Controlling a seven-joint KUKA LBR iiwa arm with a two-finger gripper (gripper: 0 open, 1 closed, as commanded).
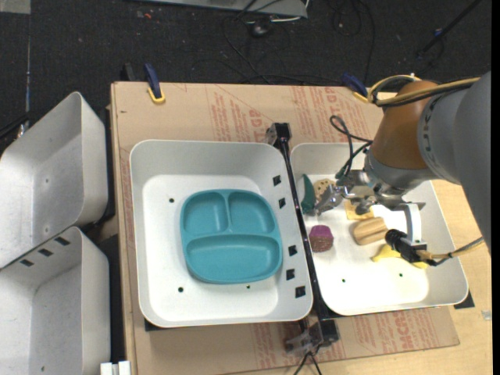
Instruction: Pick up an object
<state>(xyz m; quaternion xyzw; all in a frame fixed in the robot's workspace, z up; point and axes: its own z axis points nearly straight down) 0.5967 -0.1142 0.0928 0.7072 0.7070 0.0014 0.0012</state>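
Here we count two white bins side by side on a brown board: the left bin [156,170] at centre frame holds one teal divided plate [231,236], and the right bin [391,291] holds the small things. In it we see one dark teal object [310,196] against the left wall, one purple lump [321,238] just below it, one tan block [369,230] to the right, and one yellow piece [380,253] partly hidden under black hardware. The gripper [349,196] sits low among these, beside the teal object; we cannot tell how it stands. Two more white tubs [55,170] lie at the left edge. Beyond the board [226,108], the floor [78,30] is dark with loose cables.
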